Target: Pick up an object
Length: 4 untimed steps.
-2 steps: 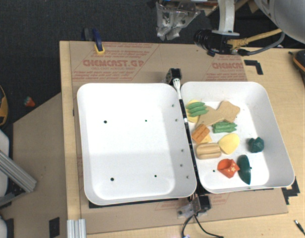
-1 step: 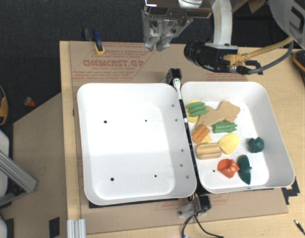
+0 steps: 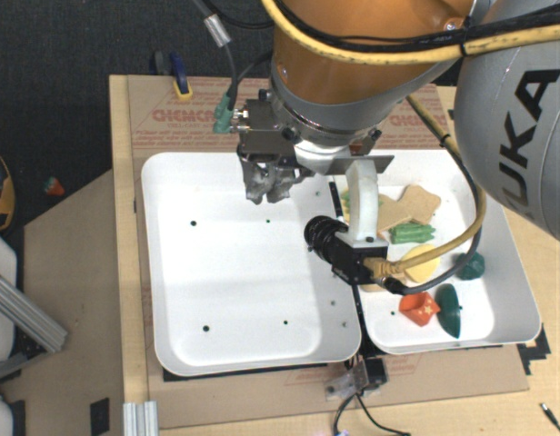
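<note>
My gripper (image 3: 266, 187) hangs at upper centre of the frame, over the back edge of the left bin (image 3: 171, 271). I can't tell how it is set, and I see nothing in it. That bin looks bare apart from a few dark dots.

All the candidates sit right of centre in the right bin (image 3: 521, 312): a tan flat piece (image 3: 412, 205), a green ridged piece (image 3: 413, 233) just below it, a yellow piece (image 3: 424, 263), a red-orange object (image 3: 419, 308) and a dark green object (image 3: 450, 309) side by side near the front, and a teal round one (image 3: 472, 265) by the right wall. A white upright part (image 3: 361, 203) and a black cable fitting (image 3: 333, 240) on the arm hide the bin's left strip.

My call: pick not begun, gripper is over the wrong bin. To do it well, I'd shift right across the divider and target the red-orange object. Come straight down. Risk: the dark green neighbour touches it and may get nudged or clipped.
</note>
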Each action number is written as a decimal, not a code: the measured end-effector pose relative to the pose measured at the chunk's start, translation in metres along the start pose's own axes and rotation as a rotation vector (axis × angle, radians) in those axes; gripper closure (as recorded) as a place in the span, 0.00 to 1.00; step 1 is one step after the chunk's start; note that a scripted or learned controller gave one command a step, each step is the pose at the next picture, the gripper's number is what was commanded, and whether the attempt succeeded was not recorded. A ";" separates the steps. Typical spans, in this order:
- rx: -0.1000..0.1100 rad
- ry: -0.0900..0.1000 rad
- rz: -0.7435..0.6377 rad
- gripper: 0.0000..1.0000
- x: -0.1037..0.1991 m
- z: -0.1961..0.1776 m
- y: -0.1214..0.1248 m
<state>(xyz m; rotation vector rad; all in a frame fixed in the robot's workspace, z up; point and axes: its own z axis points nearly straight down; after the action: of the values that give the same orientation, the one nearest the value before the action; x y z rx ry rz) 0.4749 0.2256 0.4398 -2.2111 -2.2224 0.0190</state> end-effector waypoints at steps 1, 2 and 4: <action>-0.025 0.010 0.003 1.00 -0.002 -0.102 0.003; -0.017 0.006 0.001 1.00 0.000 -0.106 0.003; -0.023 0.008 -0.002 1.00 0.001 -0.127 0.003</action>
<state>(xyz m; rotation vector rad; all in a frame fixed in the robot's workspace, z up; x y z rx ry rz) 0.4796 0.2272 0.5669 -2.2164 -2.2314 -0.0150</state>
